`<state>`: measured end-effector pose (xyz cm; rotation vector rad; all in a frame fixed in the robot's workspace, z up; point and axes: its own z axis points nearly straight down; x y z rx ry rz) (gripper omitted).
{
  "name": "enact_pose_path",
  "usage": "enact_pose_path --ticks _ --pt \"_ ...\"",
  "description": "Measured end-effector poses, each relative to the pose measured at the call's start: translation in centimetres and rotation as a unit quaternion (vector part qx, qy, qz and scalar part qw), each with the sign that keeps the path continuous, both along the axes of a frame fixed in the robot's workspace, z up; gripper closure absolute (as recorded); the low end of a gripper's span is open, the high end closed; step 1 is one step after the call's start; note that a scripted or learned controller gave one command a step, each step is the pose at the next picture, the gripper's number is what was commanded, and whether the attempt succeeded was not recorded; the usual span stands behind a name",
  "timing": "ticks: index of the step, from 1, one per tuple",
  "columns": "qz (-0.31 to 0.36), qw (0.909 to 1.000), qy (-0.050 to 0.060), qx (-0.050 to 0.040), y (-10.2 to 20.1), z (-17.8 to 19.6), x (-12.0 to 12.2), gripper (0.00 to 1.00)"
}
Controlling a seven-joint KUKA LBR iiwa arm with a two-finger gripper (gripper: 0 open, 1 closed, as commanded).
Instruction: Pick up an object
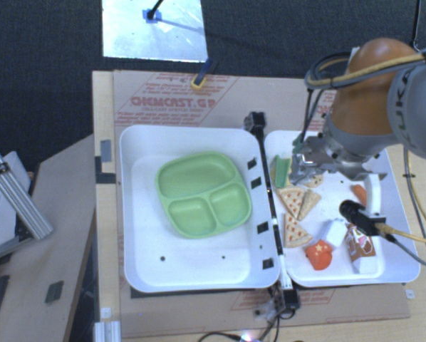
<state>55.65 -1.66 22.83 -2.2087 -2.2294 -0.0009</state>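
1. Dark carpet lies behind the wooden surface (70, 184), which carries two shallow white bins side by side on a printed cardboard sheet (177, 98).
2. Over the upper part of the right bin (398, 269), the gripper (303, 164) hangs at the end of the grey arm (412, 112), under the orange band (366, 84); whether it is wide or narrow, I cannot tell.
3. Just left of the gripper a green flat piece (281, 170) lies against the right bin's left wall.
4. Below the gripper sit tan triangular pieces (298, 203), close together, with another triangular piece (295, 231) further down.
5. Lower right of the gripper, a black cylinder with a yellow cable (362, 219) crosses the right bin, beside a small white block (334, 230).
6. Farther down lie a red-orange object (318, 255) and a small printed carton (359, 248), well below the gripper.
7. An orange piece (359, 192) rests to the right of the gripper, near a white stick (373, 191).
8. Well left of the gripper, the left bin (138, 262) holds a green divided tray (202, 194).
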Motion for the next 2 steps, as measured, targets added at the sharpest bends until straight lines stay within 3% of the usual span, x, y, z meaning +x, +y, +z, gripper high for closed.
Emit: enact_pose_path --ticks 1,2 --pt "-0.001 1.0 -0.001 -0.0005 2.6 0.2 -1.3 1.0" --pt "-0.004 1.0 -0.001 -0.0013 2.3 -1.4 -1.7 1.0"
